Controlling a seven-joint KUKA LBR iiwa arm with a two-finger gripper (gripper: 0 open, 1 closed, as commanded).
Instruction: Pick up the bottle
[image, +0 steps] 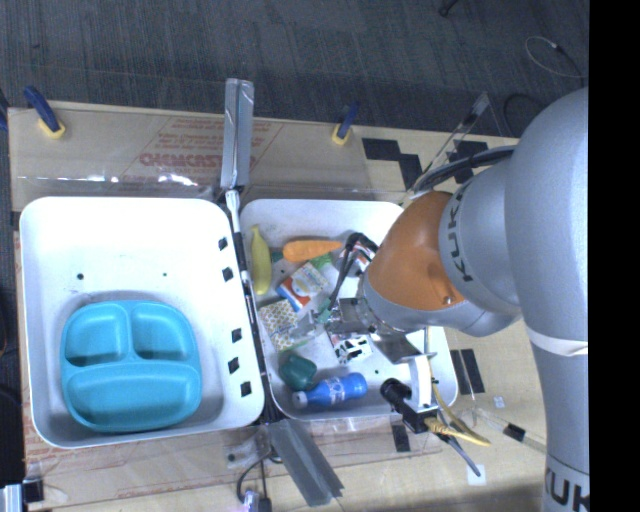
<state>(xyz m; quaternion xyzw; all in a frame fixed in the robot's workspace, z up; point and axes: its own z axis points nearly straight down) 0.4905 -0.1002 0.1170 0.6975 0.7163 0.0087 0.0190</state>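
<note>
Bottle (338, 389): small and blue, laid on its side along the near wall of the right bin (400, 212), toward the near-left corner. The pale cap end is pointed at the left wall.
Neighbours: a dark teal lump (297, 371) is seen touching or just beside the cap end. Packets (290, 300) are piled further up the left wall. A carrot (312, 248) and a yellow piece (260, 262) are lodged by the far-left corner.
Gripper (340, 322): hung over the middle of the right bin, up-bin of the bottle and apart from it. Its opening cannot be told, as it is hidden under the wrist. Nothing is seen held.
Handling (judged): plastic, light and stiff enough to be squeezed. The round body is likely slick, so rolling is to be expected if it is nudged from one side only.
Grasp point (judged): the blue body is best taken at its middle, with the closing line set across the long axis and kept away from the cap end and the teal lump.
Edges: the near wall is close alongside the bottle, so little clearance is left there.
Open room: some bare floor is seen on the bottle's far side, toward the bin's middle, and a straight descent is favoured.
Left bin (120, 215): occupied by a blue tray (130, 365) and not concerned.
</note>
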